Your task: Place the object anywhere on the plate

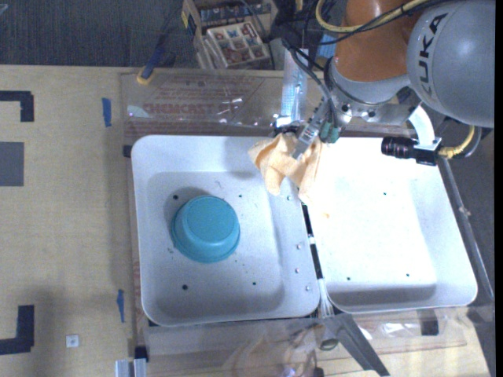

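Gripper [302, 141] closed on orange cloth [284, 166], hanging over bins' shared edge. Advised: carry left, over blue plate [206, 228], before release.

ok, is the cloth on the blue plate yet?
No. The cloth hangs from the claw over the bins' divide, apart from the blue plate.

Crumpled yellow cloth [287, 166] hanging over the bins' shared edge, round blue plate [206, 228] in left bin
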`<action>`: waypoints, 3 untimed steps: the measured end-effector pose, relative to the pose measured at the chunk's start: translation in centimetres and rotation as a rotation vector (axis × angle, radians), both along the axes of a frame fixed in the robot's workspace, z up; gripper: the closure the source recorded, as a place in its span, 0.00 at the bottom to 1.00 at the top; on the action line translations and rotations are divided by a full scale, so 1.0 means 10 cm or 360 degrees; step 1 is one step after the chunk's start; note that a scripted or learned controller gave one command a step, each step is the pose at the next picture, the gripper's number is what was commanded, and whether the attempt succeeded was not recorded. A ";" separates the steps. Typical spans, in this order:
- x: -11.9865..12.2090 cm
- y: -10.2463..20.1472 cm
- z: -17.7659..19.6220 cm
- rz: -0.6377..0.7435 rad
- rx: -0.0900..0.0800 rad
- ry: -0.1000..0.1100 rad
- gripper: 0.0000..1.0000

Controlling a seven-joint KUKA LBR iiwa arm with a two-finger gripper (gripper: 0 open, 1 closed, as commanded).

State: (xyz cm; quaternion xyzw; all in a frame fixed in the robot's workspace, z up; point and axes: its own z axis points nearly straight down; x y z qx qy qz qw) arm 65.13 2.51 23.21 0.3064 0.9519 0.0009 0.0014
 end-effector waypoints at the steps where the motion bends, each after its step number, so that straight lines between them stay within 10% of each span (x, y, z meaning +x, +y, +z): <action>1: -0.09 0.41 0.03 0.0630 -0.0001 0.0000 1.00; 2: -0.11 0.91 -0.05 0.0991 -0.0001 -0.0001 1.00; 3: -0.11 0.91 -0.05 0.0991 -0.0001 -0.0003 0.00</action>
